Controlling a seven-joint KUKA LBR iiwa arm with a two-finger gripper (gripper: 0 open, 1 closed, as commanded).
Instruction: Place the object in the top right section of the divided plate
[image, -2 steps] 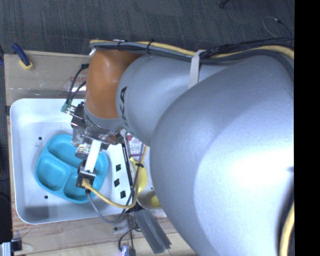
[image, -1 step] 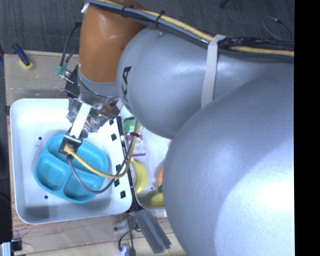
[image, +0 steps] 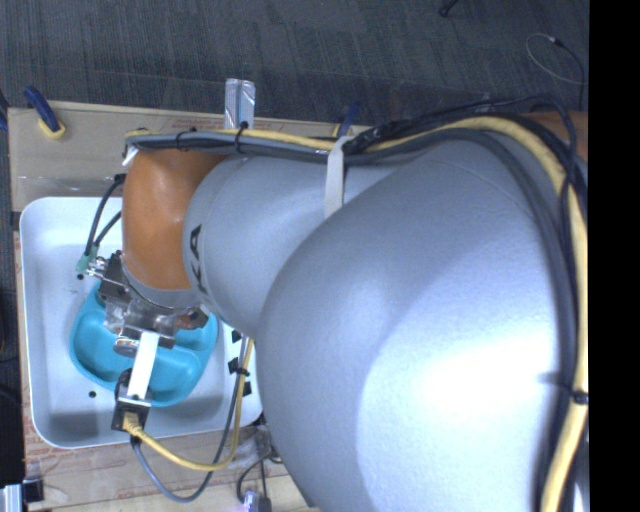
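The divided plate (image: 95, 350) lies in the left bin (image: 45, 300), which sits on the table (image: 70, 150). The arm (image: 400, 300) reaches in from the right, and its wrist is directly above the plate.

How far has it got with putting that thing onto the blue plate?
Done so far: the arm has reached into the left white bin, and its gripper sits right over the blue divided plate. In hand: hard to say, since the wrist hides the plate's sections and whatever object it may carry. Left: showing the object resting in the top right section, then pulling the arm away.
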